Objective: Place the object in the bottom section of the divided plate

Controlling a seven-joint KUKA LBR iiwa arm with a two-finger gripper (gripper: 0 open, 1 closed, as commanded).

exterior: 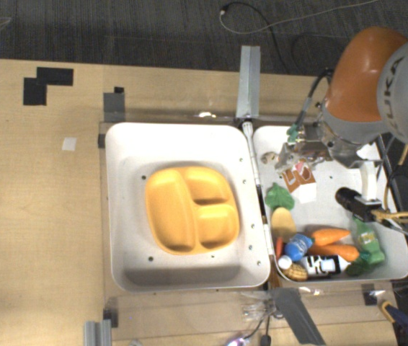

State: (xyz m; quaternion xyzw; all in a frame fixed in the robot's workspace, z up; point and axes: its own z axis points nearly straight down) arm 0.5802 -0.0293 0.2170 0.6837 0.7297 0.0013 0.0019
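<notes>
Claw (299,157) hung over right bin's (398,265) far-left corner; couldn't tell if apart or together. Toys (319,254), likely light, hard, slick, piled along near edge; grip mid-body. Yellow divided plate (189,209) in left bin (121,193).

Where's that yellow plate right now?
The plate lies in the middle of the left bin, well left of the toy pile in the right bin.

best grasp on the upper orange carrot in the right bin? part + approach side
Judging from the overhead view: grip the carrot across its thick middle, coming straight down from above. It lies flat and roughly horizontal, with its long sides exposed at the top edge. A second carrot sits just below and a blue item at its left end, so close the fingers across the narrow width, not lengthwise.
</notes>
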